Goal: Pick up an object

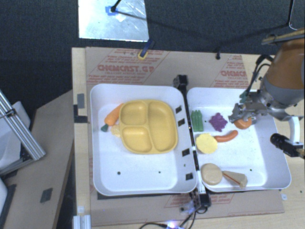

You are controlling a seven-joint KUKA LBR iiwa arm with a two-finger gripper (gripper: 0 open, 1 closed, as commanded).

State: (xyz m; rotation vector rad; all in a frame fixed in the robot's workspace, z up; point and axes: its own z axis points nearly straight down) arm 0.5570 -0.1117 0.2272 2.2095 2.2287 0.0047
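Note:
My gripper (242, 112) hangs over the upper right part of the right bin (274, 173). Directly under it lies a small orange round item (245, 124), partly covered by the gripper; whether it is gripped cannot be made out. Left of the gripper sit a purple grape bunch (218, 121) and a green vegetable (197, 120). A red-orange sausage (226, 137) and a yellow round piece (206, 143) lie just below them. Near the bin's front are a tan bun (212, 173) and a tan wedge (236, 178).
The left bin (109, 175) holds a yellow divided plate (145, 126) and a carrot (113, 114) at its left side. A black divider (188, 128) runs between the bins. The grey and orange arm (288, 75) fills the right side above the right bin.

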